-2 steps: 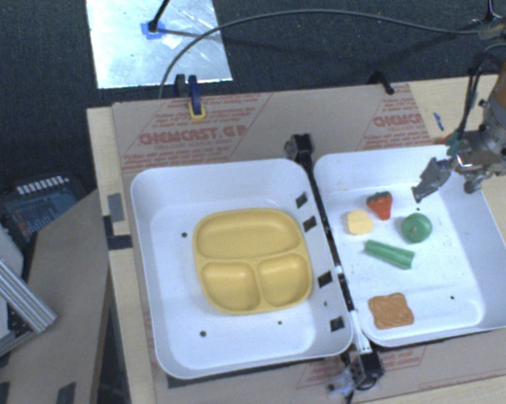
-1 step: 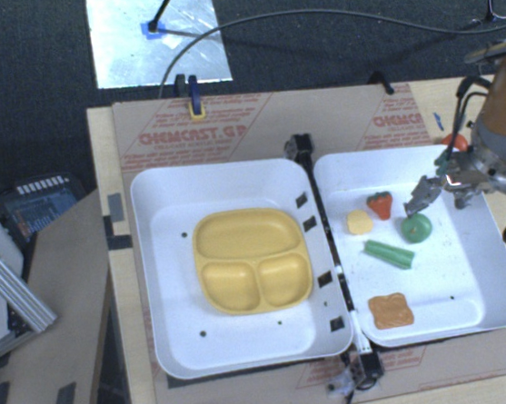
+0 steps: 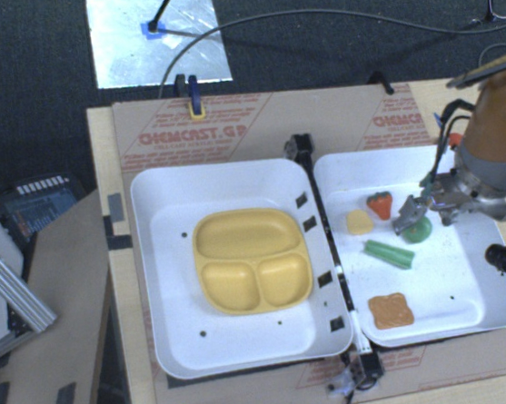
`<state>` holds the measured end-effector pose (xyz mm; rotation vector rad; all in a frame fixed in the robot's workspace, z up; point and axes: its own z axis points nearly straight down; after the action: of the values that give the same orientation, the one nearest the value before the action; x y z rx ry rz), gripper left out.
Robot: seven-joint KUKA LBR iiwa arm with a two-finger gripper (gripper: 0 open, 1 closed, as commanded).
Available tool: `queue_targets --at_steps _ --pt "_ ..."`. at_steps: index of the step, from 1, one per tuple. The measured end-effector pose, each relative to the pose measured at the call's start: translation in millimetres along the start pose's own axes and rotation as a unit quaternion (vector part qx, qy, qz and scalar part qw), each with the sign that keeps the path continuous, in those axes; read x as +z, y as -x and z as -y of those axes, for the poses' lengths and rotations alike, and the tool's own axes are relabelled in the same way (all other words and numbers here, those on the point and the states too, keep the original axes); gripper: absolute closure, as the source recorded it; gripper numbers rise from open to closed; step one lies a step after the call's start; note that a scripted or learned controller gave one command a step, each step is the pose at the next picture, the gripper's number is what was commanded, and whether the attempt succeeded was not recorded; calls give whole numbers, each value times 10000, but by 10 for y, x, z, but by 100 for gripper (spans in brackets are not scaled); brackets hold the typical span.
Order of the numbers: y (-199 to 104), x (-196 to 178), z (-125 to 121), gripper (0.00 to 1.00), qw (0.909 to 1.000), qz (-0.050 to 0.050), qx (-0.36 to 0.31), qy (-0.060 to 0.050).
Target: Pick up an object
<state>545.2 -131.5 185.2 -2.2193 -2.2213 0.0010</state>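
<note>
On the left you see 1 white bin [image 3: 163,253] w/ 1 yellow tray [image 3: 249,259] lying about in its middle; the tray has 3 compartments, 1 long at the back and 2 smaller at the front. Around the tray there is bare white floor on all sides, widest on the left and front, so you have open room near the bin's walls. A dark divider strip [image 3: 323,234] runs betw. the 2 bins, w/ small black clips along it. The right bin [image 3: 486,310] holds 5 small things: 1 pale yellow piece [image 3: 359,222] near the divider side, 1 red strawberry-like piece [image 3: 380,205] just beside it toward the back, 1 long green piece [image 3: 389,254] lying at a slant in the middle, 1 brown toast-like piece [image 3: 391,311] close to the front wall, and 1 round green piece [image 3: 416,231] partly hidden under the gripper. The gripper [image 3: 412,216] comes in from the right and sits low over that round green piece; I cannot tell if the fingers are spread or closed, or if they touch it. The front right part of this bin is bare, also the back left corner. The arm's grey body w/ orange band [image 3: 504,120] covers the bin's back right edge.
</note>
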Motion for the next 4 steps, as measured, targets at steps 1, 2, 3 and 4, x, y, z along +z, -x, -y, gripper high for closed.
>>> queue_targets --at_steps 1,2,3,4 --pt "49 432 -26 0 10000 1 -1 -1" --pt "51 306 -38 100 10000 8 -5 21" --pt "137 -272 3 100 10000 16 7 47" --pt "137 -183 -6 100 10000 8 0 18"
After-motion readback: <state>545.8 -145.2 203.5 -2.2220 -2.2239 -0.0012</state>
